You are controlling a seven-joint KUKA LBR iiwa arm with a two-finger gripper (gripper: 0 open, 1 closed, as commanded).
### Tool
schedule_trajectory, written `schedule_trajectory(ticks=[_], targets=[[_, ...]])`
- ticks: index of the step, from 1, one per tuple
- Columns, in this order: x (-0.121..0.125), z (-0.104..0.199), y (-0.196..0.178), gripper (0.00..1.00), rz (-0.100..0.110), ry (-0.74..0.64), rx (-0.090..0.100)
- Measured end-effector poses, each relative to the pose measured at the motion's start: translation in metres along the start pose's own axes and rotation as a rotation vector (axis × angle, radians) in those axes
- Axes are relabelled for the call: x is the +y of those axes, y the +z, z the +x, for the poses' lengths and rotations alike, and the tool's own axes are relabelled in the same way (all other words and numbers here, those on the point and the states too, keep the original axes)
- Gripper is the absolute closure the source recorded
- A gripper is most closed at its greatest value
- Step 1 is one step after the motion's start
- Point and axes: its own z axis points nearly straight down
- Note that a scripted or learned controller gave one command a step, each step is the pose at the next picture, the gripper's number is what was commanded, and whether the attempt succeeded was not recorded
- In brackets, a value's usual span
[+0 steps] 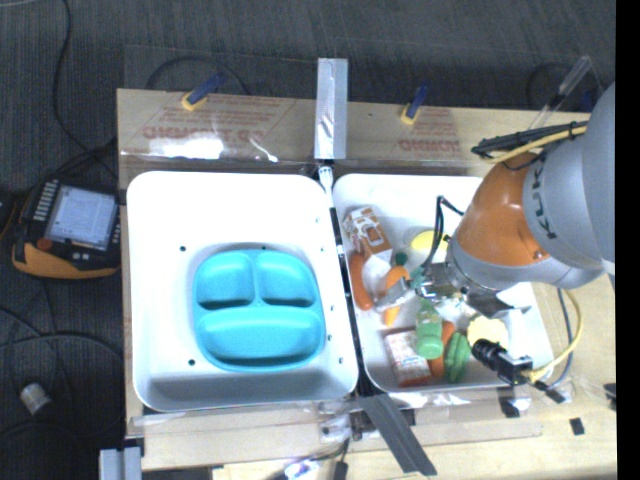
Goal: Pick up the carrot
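The carrot point(399, 267) looks like a small orange piece with a green tip, lying in the middle of the right bin point(520, 313) among other toy food. My gripper point(427, 290) hangs low over the bin's centre, just right of and below the carrot. The wrist hides whatever lies directly beneath it. No object is visibly held.
A long orange-red item point(358, 281) lies along the right bin's left wall, under a snack box point(362, 228). A yellow fruit point(424, 240), a green bottle point(429, 334), another green item point(458, 354) and a brown packet point(405, 358) crowd round the gripper. The left bin holds a blue divided plate point(259, 306).
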Motion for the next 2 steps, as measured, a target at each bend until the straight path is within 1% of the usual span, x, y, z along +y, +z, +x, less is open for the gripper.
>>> schedule_trajectory(ticks=[1, 2], targets=[[0.001, 0.001, -0.009, 1.0, 0.002, -0.001, 0.004], [0.078, 0.043, -0.127, 1.0, 0.02, -0.033, 0.004]])
